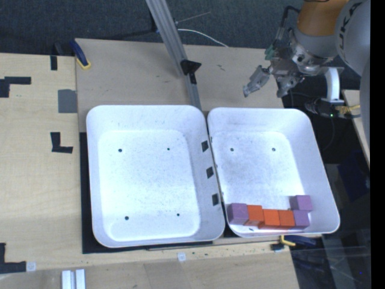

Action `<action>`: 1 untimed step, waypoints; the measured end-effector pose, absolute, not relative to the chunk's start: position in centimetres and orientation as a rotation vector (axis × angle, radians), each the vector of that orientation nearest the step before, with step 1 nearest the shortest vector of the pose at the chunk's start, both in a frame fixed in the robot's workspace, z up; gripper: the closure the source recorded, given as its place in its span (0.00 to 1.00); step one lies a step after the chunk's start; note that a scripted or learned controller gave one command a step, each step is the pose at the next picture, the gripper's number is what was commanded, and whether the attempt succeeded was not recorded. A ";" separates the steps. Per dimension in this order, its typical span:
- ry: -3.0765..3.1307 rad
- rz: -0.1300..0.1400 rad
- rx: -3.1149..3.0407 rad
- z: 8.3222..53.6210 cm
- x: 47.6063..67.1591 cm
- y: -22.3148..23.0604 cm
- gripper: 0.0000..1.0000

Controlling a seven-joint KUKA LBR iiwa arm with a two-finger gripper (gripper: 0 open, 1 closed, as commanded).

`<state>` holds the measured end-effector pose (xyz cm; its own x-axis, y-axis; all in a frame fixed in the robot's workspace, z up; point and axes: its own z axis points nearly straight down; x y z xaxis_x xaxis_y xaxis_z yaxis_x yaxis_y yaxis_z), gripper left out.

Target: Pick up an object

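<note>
Several small blocks lie in a row along the near wall of the right bin (313, 137): a purple block (239, 212) at the left, orange blocks (272, 217) in the middle, and purple blocks (301, 203) stacked at the right end. My gripper (269, 83) hangs above the bench beyond the right bin's far rim, well away from the blocks. Its two fingers stand apart, open, with nothing between them.
The left bin (96, 161) sits beside the right one. A slanted metal post (171, 35) rises behind the bins. A yellow-and-blue clamp (81, 56) lies at the bench's far left, another clamp (295, 241) by the right bin's near edge.
</note>
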<state>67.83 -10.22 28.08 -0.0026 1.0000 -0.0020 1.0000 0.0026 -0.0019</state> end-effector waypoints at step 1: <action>2.226 -0.012 2.226 13.5 67.9 -12.2 0.00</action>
